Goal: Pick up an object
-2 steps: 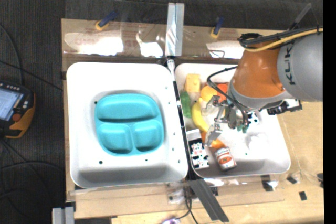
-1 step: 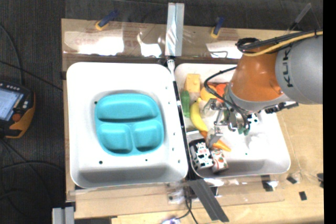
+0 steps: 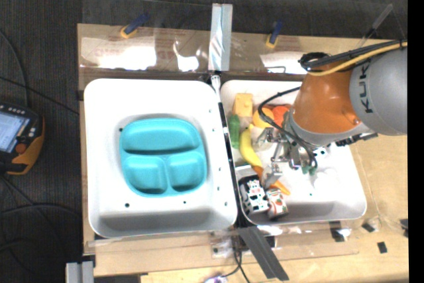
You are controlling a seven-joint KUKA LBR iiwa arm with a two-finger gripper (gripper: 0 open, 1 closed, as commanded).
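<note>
I'm looking down on the desk (image 3: 59, 235), a pale wooden surface spanning most of the frame, with dark carpet around it. Two white bins are sitting side by side on it. The left bin (image 3: 106, 202) is filling the centre-left of the frame and is carrying a teal sectioned tray (image 3: 162, 154), one long compartment above two smaller ones. The right bin (image 3: 338, 199) is lying right of centre, and that's where I'm working.

My arm (image 3: 381, 93) is reaching in from the right edge of the frame, grey casing with the orange band (image 3: 322, 106) covering the upper middle of the right bin. My fingers (image 3: 291, 157) are hanging just below the orange band, over the bin's middle. From this angle I cannot tell how far apart they are, or whether anything is between them.

The objects are crowding the right bin's left side. A yellow banana (image 3: 248, 148) is lying just left of my fingers, with a green piece (image 3: 234, 130) beside it against the bin wall. A yellow block (image 3: 244, 104) is sitting above those, near the bin's upper left corner. In the lower left corner, a white and black box (image 3: 252, 193) is touching a small red and white item (image 3: 276, 204).

At the far left edge of the frame, a handheld screen unit (image 3: 16, 136) is resting on the carpet.
</note>
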